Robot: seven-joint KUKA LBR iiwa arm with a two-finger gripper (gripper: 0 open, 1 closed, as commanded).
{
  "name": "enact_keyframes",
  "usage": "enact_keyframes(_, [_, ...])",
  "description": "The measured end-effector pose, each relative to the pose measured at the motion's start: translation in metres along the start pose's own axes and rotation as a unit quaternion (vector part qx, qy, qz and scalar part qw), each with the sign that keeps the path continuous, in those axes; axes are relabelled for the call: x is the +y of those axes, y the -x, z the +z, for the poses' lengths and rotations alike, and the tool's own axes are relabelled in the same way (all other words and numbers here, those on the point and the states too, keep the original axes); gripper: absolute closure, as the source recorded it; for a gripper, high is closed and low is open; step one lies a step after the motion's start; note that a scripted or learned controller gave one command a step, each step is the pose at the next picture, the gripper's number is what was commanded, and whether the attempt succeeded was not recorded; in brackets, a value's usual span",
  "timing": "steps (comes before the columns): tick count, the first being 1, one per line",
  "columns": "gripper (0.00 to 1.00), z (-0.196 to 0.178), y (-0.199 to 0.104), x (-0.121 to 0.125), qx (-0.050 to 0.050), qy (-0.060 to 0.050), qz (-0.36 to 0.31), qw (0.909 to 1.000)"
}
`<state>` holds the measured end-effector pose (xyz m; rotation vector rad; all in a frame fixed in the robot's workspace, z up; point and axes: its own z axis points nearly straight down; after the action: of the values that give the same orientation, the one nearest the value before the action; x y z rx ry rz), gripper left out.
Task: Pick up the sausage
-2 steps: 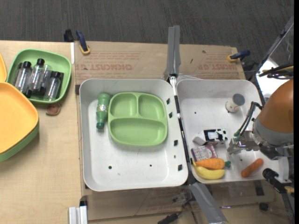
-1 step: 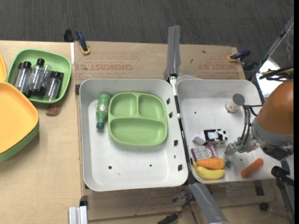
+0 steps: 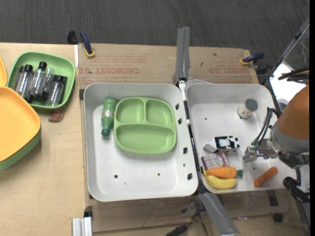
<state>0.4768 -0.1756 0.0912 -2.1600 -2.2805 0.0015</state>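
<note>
My arm comes in from the right, orange band up top, wrist tilted down and left. My gripper (image 3: 248, 155) hangs low, can't really make out more.

We look down on a dark grey carpeted floor (image 3: 147, 9) along the top. Below it stands a light wooden bench (image 3: 44, 191), with a brown cardboard sheet (image 3: 133, 65) laid across its middle and held by a blue clamp (image 3: 87, 45) and another (image 3: 252, 59).
</note>
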Motion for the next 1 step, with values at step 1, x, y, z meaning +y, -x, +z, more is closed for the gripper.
enact_keyframes(1, [1.00,0.0005,0.0390,-0.0022,0.000,-0.001,0.217,0.9763])
